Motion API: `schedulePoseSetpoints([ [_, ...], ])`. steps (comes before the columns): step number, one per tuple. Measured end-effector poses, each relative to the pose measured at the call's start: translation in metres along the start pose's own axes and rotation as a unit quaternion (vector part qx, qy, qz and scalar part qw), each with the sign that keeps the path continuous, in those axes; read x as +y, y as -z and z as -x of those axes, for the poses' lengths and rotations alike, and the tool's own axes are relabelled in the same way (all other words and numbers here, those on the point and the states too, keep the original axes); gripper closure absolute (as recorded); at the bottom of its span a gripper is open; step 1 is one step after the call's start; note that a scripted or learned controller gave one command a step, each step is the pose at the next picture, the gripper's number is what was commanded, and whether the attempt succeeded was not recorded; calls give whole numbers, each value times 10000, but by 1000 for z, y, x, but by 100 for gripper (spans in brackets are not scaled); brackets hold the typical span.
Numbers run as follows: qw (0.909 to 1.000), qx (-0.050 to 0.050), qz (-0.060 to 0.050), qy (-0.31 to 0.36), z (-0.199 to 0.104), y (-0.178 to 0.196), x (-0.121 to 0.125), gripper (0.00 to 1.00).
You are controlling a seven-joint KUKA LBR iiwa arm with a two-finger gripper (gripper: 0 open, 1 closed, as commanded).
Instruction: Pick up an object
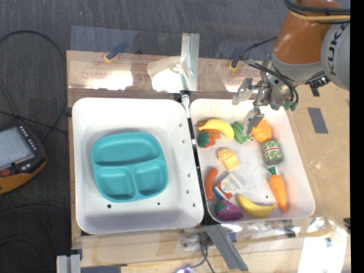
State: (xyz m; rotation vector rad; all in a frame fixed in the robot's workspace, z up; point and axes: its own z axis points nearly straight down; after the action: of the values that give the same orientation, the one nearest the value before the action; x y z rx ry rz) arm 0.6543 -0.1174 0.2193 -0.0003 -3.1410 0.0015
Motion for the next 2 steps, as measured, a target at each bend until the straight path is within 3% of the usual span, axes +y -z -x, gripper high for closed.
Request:
schedulePoseSetpoints([
  [1, 9997, -112, -15, -206, -19, -110, -12, 0],
  [2, 9994, -166, -28, -289, -38, -118, 16, 0],
])
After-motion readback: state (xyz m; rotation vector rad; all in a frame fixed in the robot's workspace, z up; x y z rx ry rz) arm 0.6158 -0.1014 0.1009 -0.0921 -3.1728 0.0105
